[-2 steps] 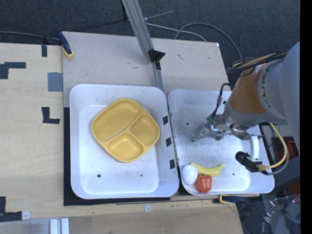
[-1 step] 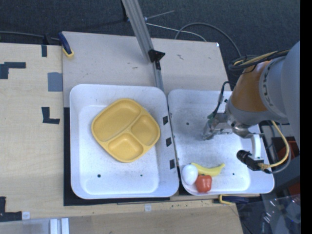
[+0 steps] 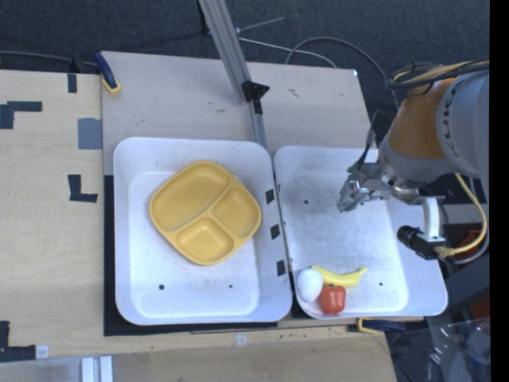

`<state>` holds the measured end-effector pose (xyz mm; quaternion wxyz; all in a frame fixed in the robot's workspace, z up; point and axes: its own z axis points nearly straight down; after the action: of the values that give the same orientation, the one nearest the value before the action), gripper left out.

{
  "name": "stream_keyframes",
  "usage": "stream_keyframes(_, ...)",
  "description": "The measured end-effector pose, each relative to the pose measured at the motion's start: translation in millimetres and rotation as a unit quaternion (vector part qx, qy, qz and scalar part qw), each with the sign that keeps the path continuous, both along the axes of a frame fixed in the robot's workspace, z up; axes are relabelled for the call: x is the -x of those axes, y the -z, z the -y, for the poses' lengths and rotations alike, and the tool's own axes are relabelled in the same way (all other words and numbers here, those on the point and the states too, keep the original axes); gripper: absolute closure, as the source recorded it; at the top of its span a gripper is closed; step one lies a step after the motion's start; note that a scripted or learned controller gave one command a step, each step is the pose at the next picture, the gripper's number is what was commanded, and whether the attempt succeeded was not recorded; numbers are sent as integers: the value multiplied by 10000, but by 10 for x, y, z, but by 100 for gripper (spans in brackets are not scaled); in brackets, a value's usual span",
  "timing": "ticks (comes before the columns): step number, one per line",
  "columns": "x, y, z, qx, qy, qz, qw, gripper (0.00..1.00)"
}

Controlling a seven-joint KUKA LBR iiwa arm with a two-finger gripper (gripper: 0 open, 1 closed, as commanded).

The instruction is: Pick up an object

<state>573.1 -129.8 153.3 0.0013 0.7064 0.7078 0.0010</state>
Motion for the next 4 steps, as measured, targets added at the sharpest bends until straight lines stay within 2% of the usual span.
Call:
stream_keyframes(1,9,-624,-49,2,-2,10,10000,100)
stream_keyframes(2,2,-1090,-138,1,-5,6,10000,100)
stream_keyframes(3,56,-902,-663,-6,-19,-30,10000,100)
stream_keyframes(4,193,-923,-1238,-12,-26,-28,10000,100)
